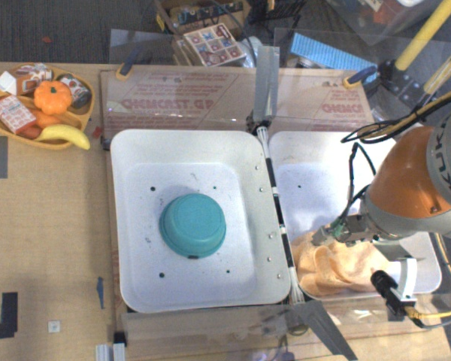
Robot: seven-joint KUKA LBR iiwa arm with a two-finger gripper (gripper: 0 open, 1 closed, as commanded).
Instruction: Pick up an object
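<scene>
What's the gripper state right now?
Gripper: cannot be told; it sits low in the right bin at the orange cloth.

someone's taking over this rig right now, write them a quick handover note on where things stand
Tool: low in the right bin, at the top edge of the orange cloth. Whether it is gripping cannot be judged from this view.
Things: the orange cloth lies bunched in the near part of the right bin, partly under the arm. A teal bowl sits upside down in the middle of the left bin, untouched.
Done: the arm has reached the cloth.
Left: nothing is visibly lifted yet; a grasp still has to be confirmed and the object raised clear of the bin.
</scene>
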